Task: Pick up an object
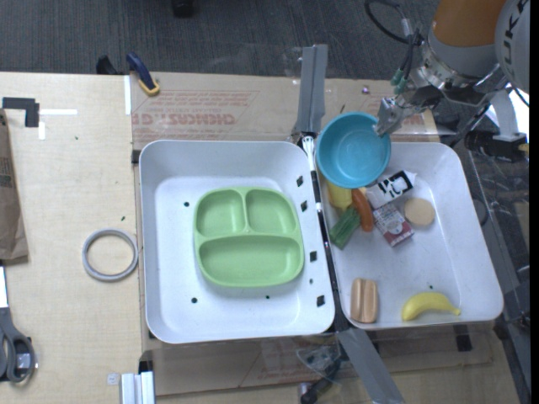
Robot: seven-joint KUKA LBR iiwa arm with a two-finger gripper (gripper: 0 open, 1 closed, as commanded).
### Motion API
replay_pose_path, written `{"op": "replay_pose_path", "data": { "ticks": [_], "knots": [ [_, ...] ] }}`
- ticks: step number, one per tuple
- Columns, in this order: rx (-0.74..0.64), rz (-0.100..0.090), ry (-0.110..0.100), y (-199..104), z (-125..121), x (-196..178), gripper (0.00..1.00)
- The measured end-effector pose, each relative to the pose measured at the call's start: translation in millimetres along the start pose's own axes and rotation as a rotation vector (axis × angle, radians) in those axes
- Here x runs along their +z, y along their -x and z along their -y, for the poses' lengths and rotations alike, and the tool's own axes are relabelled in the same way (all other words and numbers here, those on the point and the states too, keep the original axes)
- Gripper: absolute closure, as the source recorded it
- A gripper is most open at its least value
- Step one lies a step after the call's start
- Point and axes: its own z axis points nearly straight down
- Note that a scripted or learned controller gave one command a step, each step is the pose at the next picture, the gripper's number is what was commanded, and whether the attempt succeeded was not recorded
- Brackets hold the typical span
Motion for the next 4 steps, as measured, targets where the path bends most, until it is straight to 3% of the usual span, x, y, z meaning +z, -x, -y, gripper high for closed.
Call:
{"op": "replay_pose_path", "data": {
  "ticks": [1, 2, 3, 4],
  "knots": [
    [0.568, 0.014, 0.008, -9, -3, 55, 1.00],
    [0.376, 0.020, 0.004, 9, 4, 95, 1.00],
    [0.227, -0.001, -0.001, 44, 31, 101, 1.00],
    [0.389, -0.001, 0.000, 81, 25, 141, 1.00]
  ]
}}
